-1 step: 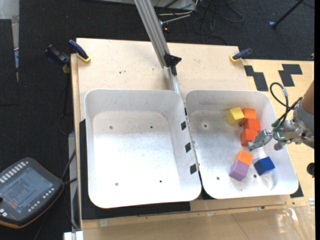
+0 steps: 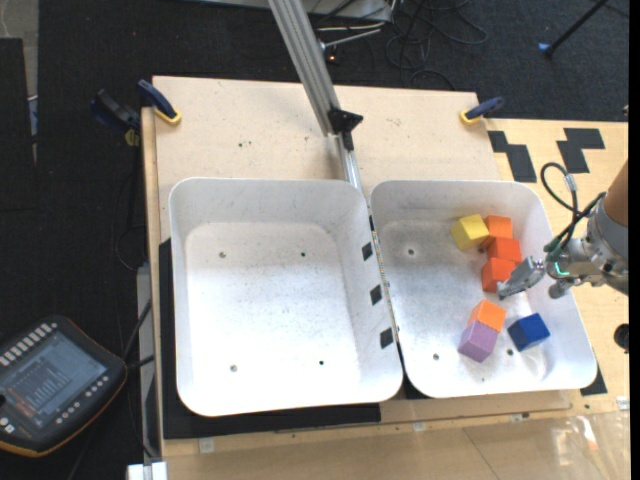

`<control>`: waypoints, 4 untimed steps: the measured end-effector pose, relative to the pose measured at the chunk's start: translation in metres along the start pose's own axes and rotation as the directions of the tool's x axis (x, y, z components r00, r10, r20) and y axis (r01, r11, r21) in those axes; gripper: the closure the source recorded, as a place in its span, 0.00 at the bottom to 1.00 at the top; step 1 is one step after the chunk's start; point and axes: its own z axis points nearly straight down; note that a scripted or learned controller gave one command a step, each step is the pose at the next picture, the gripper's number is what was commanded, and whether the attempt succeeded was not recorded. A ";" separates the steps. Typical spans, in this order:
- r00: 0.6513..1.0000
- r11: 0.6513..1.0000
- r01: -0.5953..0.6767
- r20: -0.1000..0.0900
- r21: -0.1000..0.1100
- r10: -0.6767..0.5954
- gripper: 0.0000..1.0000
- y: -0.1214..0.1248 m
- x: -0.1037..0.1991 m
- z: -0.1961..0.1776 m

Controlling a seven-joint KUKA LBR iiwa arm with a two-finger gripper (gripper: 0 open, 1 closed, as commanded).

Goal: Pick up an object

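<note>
Pale wood tabletop (image 2: 260,128) is carrying 2 shallow white bins side by side. Going left to right, the left bin (image 2: 200,208) comes first, then the right bin (image 2: 420,203) with 6 small blocks: a yellow block (image 2: 469,232), orange blocks (image 2: 500,253), a purple block (image 2: 478,341) and a blue block (image 2: 529,331). The hand (image 2: 525,276) is reaching in, touching the orange blocks; whether it is apart or together, I cannot tell. The blocks are looking light and stiff, best gripped across flat opposite faces.

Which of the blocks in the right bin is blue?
The blue block, nearest the bin's lower right corner, beside the purple block. The others are yellow, orange or purple.
</note>
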 end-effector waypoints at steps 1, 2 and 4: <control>1.000 1.000 -0.001 -0.002 0.006 0.001 0.00 -0.008 0.008 0.051; 1.000 1.000 0.002 0.003 -0.006 -0.002 0.00 -0.006 0.007 0.084; 1.000 1.000 0.002 0.003 -0.006 -0.002 1.00 -0.009 0.006 0.014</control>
